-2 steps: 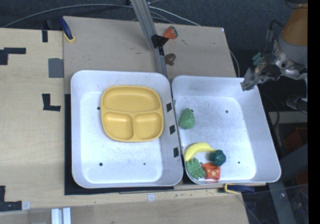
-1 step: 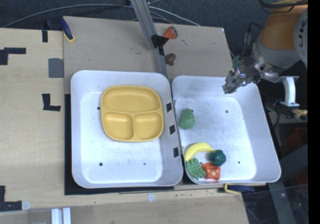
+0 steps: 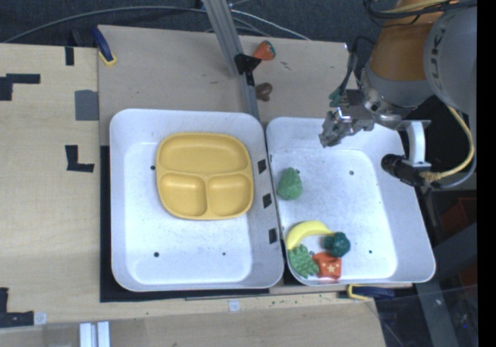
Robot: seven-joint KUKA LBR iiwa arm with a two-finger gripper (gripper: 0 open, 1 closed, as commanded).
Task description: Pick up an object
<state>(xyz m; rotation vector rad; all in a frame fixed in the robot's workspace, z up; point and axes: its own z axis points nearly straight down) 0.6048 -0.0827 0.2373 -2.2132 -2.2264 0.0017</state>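
My gripper (image 3: 333, 133) hangs over the back edge of the right bin (image 3: 364, 198), its dark fingers pointing down and to the left, with nothing visible between them. A green pear-like toy (image 3: 290, 183) lies at the bin's left side, well below and left of the gripper. In the bin's front left corner sit a yellow banana (image 3: 307, 232), a dark green broccoli-like piece (image 3: 337, 244), a light green leafy piece (image 3: 303, 262) and a red-orange piece (image 3: 329, 266), packed close together.
The left bin (image 3: 132, 206) holds a yellow divided plate (image 3: 204, 175). A grey pole (image 3: 221, 12) slants in from the top to the bins' divider, with a small orange toy (image 3: 265, 49) and a brown one (image 3: 263, 91) on the bench behind.
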